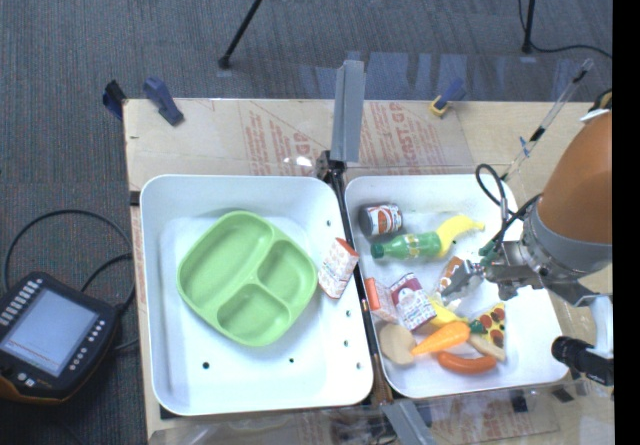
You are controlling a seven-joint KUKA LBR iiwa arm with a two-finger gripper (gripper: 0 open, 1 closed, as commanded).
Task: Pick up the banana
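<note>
Camera view: the banana (459, 227) is lying in the right bin (440, 188), right of centre in the frame, just above the green bottle (410, 246). The claw (462, 276) is hovering below the banana, apart from it; I cannot tell whether it is spread or pressed together. Judging the banana light, smooth and curved: gripping across its middle appears safest.

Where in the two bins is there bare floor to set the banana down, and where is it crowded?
Free: the left bin floor around the green divided plate, widest below it. Crowded: the right bin, where the banana, green bottle, can, carrot and gripper cluster.
</note>
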